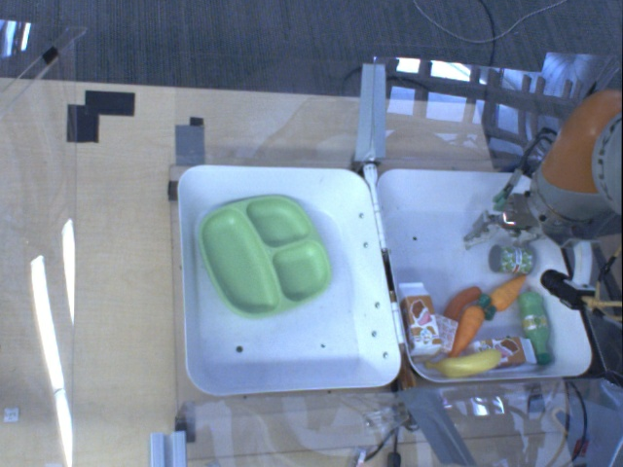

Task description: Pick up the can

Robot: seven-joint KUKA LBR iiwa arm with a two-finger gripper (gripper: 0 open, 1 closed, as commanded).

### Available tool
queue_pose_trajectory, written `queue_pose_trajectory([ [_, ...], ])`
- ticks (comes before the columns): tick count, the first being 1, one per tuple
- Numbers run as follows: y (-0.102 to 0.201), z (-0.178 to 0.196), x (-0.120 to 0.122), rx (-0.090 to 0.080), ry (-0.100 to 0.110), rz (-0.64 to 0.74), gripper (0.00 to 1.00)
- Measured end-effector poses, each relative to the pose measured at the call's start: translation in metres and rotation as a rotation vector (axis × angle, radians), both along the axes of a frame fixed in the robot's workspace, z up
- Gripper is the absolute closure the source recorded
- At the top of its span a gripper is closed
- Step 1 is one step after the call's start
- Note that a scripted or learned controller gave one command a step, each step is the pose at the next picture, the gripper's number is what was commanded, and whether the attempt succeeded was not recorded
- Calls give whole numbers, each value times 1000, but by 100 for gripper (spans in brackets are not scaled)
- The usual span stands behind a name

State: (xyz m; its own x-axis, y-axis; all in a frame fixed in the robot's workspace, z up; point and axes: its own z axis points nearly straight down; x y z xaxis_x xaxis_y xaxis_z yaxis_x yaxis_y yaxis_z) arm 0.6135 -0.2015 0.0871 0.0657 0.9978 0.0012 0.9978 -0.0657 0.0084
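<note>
Overhead, we see the end effector point(490, 226) hanging in the right bin point(428, 202), its fingers spread apart with nothing between them. The can point(512, 258) lies on its side just below and to the right of those fingers, close by, though we cannot tell whether they touch it. Nearer the front wall of the same bin we find two carrots point(484, 310), a green bottle point(533, 325), a banana point(469, 363) and a small carton point(420, 321) crowded together. On the worktop's left side, the left bin point(360, 261) carries a green divided plate point(264, 254).
</note>
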Motion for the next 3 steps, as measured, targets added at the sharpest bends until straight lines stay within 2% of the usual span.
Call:
queue_pose_trajectory([
  [1, 0, 0, 0, 0, 0, 0, 0],
  [2, 1, 0, -11, -1, -1, -12, 0],
  [3, 2, 12, -8, -1, -7, -8, 100],
])
